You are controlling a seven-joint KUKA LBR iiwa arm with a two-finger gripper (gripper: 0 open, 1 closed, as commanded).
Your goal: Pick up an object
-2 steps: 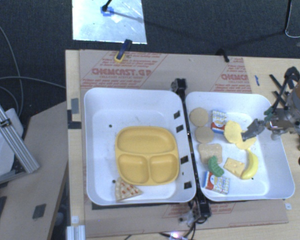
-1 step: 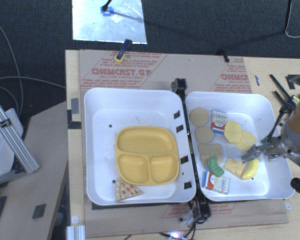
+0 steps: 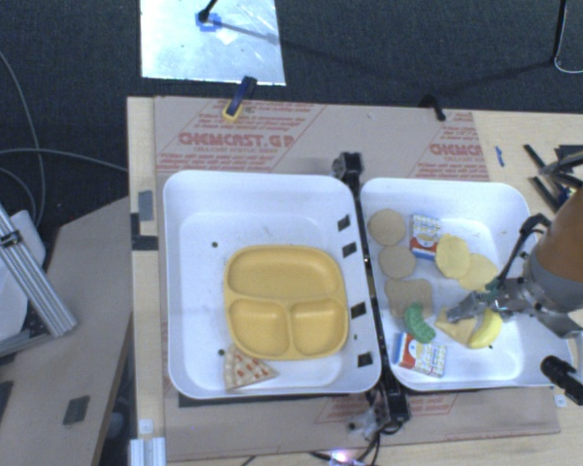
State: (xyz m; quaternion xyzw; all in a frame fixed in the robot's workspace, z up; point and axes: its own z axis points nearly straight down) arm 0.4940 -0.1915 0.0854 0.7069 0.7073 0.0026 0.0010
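The right bin (image 3: 510, 202) holds several toy foods. Three tan round discs (image 3: 387, 226) lie along its left side, and a small red, white and blue box (image 3: 426, 234) sits near the top. Two pale yellow discs (image 3: 454, 256) are in the middle. Lower down are a green piece (image 3: 419, 323), a yellow wedge (image 3: 454, 331), a yellow rounded fruit (image 3: 485, 330) and a second printed box (image 3: 423, 354). My gripper (image 3: 469, 310) reaches in from the right, low over the bin, directly above the yellow fruit and the wedge.
The left bin (image 3: 189, 260) carries a yellow divided plate (image 3: 287, 299) and a pizza slice toy (image 3: 243, 369) at its front. A black hinged divider (image 3: 360, 250) runs between the bins. Dark tools (image 3: 554, 168) lie on the bench at the right.
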